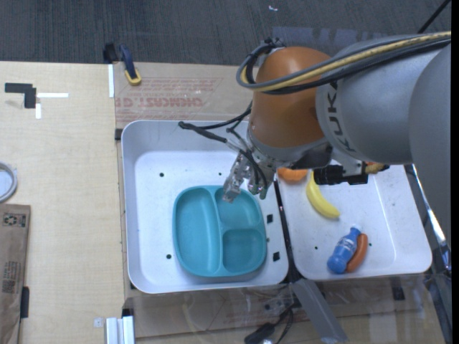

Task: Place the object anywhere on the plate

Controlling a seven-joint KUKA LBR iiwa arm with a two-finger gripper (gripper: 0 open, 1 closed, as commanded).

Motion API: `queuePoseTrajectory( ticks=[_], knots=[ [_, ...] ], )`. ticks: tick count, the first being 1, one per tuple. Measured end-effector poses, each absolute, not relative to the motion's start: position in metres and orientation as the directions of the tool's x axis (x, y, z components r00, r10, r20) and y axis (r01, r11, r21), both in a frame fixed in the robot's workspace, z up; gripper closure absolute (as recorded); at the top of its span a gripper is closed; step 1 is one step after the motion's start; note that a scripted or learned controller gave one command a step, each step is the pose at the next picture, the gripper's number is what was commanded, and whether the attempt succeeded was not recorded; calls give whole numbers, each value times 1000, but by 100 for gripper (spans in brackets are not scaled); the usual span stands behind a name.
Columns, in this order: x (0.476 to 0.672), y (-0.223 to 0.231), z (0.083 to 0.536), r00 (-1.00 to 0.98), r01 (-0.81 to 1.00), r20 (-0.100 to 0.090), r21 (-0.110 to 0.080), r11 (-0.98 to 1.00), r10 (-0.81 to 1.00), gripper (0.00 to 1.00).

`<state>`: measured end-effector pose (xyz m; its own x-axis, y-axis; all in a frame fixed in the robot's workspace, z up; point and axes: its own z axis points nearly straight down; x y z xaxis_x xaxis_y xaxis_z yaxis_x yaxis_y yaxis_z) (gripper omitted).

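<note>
A teal divided plate [208,242] lies in the left white bin [140,192], with nothing on it. My gripper [244,187] hangs over the plate's far right corner, close to the wall between the bins. Its fingers stand apart and nothing shows between them. In the right bin [401,221] lie a yellow banana [322,198], an orange fruit [292,175] partly hidden under the arm, a blue bottle [343,250] and an orange-red sausage shape [359,252] beside it.
The bulky grey and orange arm [308,113] covers the far side of both bins. A brown cardboard sheet [172,92] lies behind the left bin. The wooden bench [57,156] stretches to the left, with a tape roll [4,182] at its edge.
</note>
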<state>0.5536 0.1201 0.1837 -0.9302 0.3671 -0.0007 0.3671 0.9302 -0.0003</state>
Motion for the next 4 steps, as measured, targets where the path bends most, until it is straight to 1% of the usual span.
queuePoseTrajectory(
  ticks=[1, 2, 3, 4],
  knots=[
    [554, 120, 184, -930, 368, -1, 0, 930, 368, 0],
    [555, 119, 193, -929, 370, -2, 0, 929, 370, 100],
    [516, 108, 111, -945, 326, -24, 12, 945, 326, 100],
    [589, 170, 128, -923, 385, -3, 1, 923, 385, 100]
  ],
)
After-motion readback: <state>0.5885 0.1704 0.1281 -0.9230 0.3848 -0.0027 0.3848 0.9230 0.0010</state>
